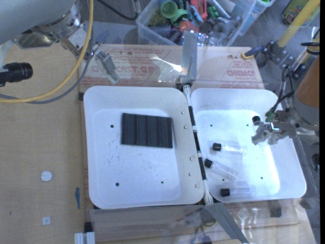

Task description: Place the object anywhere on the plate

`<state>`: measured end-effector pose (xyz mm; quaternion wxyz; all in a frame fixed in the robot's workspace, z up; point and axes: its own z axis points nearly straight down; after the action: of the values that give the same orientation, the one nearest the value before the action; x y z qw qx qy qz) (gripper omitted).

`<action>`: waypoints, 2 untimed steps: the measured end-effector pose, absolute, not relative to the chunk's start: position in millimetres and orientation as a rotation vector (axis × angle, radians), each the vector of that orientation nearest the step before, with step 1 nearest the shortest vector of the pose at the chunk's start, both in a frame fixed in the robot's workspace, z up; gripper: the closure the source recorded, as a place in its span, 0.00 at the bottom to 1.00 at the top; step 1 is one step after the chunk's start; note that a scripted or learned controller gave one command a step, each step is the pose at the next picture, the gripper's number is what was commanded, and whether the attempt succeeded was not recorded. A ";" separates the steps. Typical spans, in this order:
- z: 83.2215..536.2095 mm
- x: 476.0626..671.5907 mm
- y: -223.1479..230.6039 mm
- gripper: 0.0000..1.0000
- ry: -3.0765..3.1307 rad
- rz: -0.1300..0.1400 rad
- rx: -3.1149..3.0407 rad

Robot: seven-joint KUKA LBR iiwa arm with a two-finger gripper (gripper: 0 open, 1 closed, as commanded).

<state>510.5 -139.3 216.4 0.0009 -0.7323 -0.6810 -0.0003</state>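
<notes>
Bright, even overhead light; image slightly soft

Right bin floor glares near white; clear vials wash out; shadows faint; corners blur

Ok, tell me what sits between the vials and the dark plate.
The clear vials lie in the right bin; the dark ribbed plate lies in the left bin. The bins' raised rims meet between them. Nothing else blocks the way. The gripper hovers over the right bin.
</notes>
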 end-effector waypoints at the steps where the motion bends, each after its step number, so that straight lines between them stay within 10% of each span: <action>1: 217.0 504.6 -28.7 1.00 -2.141 0.003 -2.294; 2: 217.0 504.6 -28.8 0.00 -2.140 0.002 -2.294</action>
<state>504.6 -28.8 217.0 0.0021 -0.7313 -0.6821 0.0007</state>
